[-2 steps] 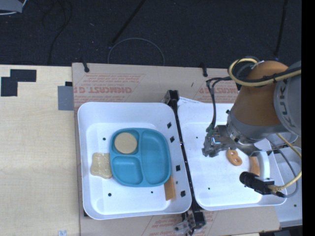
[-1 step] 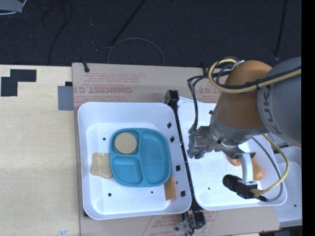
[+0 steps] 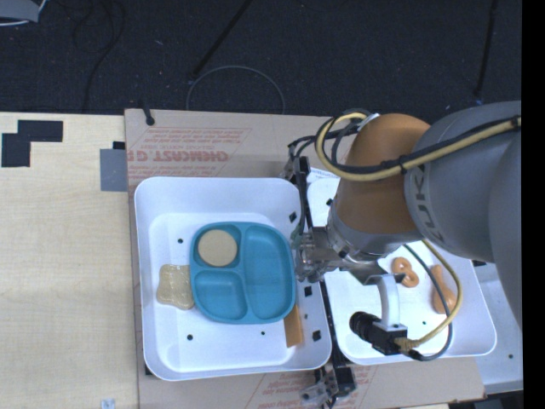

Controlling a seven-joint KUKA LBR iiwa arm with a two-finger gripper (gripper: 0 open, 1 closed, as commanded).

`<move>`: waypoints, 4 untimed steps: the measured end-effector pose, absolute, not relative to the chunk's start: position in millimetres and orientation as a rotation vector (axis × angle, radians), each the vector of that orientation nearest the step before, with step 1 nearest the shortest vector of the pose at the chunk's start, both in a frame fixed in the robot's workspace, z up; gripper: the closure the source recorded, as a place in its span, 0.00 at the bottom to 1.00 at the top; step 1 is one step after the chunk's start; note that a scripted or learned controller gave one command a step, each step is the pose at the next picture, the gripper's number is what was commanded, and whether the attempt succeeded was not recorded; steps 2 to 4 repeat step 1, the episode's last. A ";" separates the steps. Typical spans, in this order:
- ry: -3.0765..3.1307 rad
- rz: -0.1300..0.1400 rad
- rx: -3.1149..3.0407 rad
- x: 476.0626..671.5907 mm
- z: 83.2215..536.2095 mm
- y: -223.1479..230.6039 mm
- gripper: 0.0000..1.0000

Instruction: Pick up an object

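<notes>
The pincer (image 3: 308,261) hung by the blue tray's (image 3: 255,301) right rim, its grip hidden; it needed centring over one object.

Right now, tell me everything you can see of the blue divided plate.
The blue divided plate looks like smooth plastic, a rounded rectangle with three compartments. It lies flat in the left white bin, slightly rotated. A round tan cookie sits in its upper-left compartment. A pale yellowish sponge-like piece touches its left edge; a brown stick lies at its lower-right corner.
</notes>
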State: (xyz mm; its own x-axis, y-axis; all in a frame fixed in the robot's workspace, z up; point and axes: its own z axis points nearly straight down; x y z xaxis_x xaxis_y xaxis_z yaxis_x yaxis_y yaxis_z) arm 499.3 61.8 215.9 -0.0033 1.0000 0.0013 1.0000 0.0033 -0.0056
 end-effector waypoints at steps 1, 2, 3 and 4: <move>-2.224 0.004 -2.214 495.6 219.7 109.0 1.00; -2.224 0.004 -2.214 495.6 219.7 109.0 1.00; -2.224 0.004 -2.214 495.6 219.7 109.0 1.00; -2.224 0.004 -2.214 495.6 219.7 109.0 1.00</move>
